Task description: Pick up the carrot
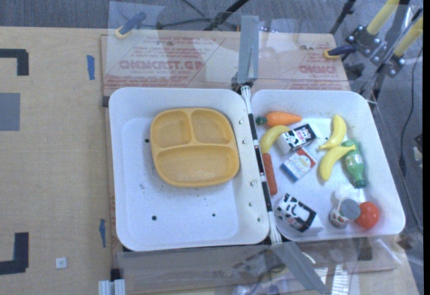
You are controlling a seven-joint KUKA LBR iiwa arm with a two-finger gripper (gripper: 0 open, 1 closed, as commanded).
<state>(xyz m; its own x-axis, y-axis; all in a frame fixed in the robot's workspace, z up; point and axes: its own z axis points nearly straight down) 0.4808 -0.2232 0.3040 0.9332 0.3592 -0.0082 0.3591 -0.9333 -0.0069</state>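
Where the right bin (pixel 383 152) meets its upper left corner, the carrot (pixel 283 117) lies flat, just above a banana (pixel 271 137) and beside a small carton (pixel 296 137). End effector's state: cannot tell. Yellow divided plate (pixel 195 146) sits in left bin (pixel 134 220).

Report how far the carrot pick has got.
Done: nothing visible yet. The carrot lies at the back of the right bin, beside a banana and a small carton. In hand: nothing grips it. Left: reach in, grasp the carrot and lift it.
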